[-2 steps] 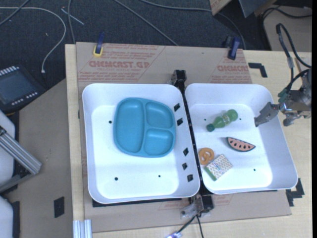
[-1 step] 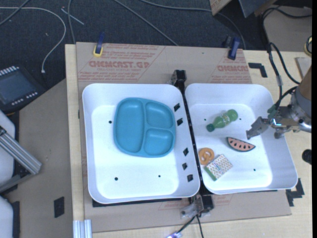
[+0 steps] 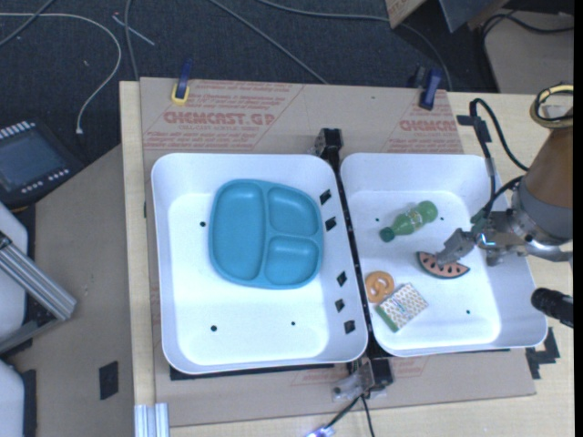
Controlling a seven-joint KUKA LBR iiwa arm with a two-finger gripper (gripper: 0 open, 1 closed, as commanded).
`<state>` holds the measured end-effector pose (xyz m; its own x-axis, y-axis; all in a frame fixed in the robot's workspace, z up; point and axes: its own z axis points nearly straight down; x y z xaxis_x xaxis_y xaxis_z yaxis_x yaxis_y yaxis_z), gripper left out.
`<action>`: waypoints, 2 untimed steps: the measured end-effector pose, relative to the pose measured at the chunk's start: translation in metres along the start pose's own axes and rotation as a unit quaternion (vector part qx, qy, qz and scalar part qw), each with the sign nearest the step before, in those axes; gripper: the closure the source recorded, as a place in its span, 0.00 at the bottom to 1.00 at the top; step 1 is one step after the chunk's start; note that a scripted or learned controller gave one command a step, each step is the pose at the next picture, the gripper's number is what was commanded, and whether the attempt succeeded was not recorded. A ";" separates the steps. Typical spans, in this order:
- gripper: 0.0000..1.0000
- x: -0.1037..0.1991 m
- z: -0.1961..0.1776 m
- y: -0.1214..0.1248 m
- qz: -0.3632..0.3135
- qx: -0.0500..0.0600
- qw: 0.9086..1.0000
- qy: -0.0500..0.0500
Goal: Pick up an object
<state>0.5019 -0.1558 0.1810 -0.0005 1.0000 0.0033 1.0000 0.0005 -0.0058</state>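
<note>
Two white bins side by side on bench. Left bin point(image 3: 182, 326): blue three-compartment plate point(image 3: 266, 233), flat, near centre.

Right bin point(image 3: 483, 326): four small items. Green bottle point(image 3: 409, 221) lying on its side, tilted, upper middle. Watermelon slice point(image 3: 443, 266) – red flesh with dark seeds, dark rind curving along lower edge (toy, by the look) – flat on bin floor, right of centre. Pretzel point(image 3: 379, 286), orange-brown, lower left. Checkered packet point(image 3: 403, 306) just beside pretzel, touching or nearly so.

Gripper point(image 3: 461, 243) reaching in from right, low over watermelon slice – fingertips just above its upper edge. Finger spread: cannot tell. Nothing visibly between fingers.
</note>
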 end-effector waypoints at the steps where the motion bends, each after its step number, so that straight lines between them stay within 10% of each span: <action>1: 0.00 0.006 0.051 0.009 0.000 0.000 1.000 0.000; 2: 1.00 0.005 0.037 0.010 0.000 -0.003 1.000 -0.001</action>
<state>0.5114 -0.1508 0.1436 0.0005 1.0000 0.0016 1.0000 -0.0005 0.0004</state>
